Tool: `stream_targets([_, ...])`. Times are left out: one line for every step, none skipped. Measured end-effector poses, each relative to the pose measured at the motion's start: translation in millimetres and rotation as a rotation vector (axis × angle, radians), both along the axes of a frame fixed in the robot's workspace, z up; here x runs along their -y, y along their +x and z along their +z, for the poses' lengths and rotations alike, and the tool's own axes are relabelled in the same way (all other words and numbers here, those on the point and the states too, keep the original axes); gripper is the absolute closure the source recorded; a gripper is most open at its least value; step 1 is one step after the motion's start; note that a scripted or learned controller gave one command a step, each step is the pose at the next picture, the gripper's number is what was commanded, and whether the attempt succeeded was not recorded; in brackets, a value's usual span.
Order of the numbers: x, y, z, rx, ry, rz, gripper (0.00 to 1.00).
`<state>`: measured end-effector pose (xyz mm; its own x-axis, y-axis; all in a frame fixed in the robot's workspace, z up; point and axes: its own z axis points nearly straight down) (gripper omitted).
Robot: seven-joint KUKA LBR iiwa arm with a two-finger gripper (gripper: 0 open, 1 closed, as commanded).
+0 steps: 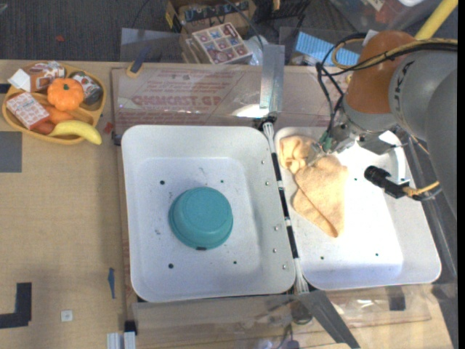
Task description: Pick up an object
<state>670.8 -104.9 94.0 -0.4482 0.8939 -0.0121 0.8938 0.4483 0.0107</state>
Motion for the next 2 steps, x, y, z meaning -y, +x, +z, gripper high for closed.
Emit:
stream_targets([0.9, 1.2, 12.0, 0.005, -0.002, 0.000, 1.00])
stream_targets([-32.4, -3.1, 136.9, -0.010, 0.005, 0.058, 1.00])
